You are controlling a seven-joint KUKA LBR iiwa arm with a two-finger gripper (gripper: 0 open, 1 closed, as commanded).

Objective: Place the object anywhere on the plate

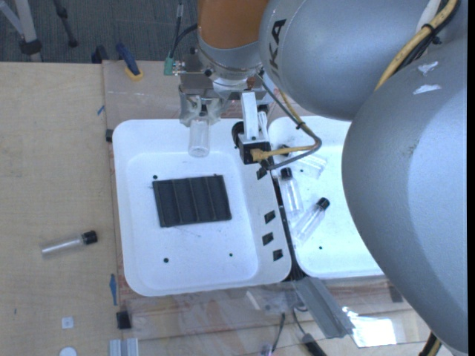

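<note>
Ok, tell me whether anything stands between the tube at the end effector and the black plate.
Nothing visible does. The clear tube hangs between the fingers of the end effector over the far end of the left bin. The black ribbed plate lies just in front of it, with white bin floor between them.

smooth white plastic left bin (pixel 141 265), faintly glossy | ribbed matt black rectangular plate (pixel 192 200) | clear glassy tube (pixel 198 137) under bare-metal gripper (pixel 199 114) | clear black-capped vials (pixel 310 218), shiny | satin grey metal arm shell (pixel 415 176), glossy orange band (pixel 230 13) | pale matt wooden bench (pixel 52 162) | capped clear vial on bench (pixel 69 243)
</note>
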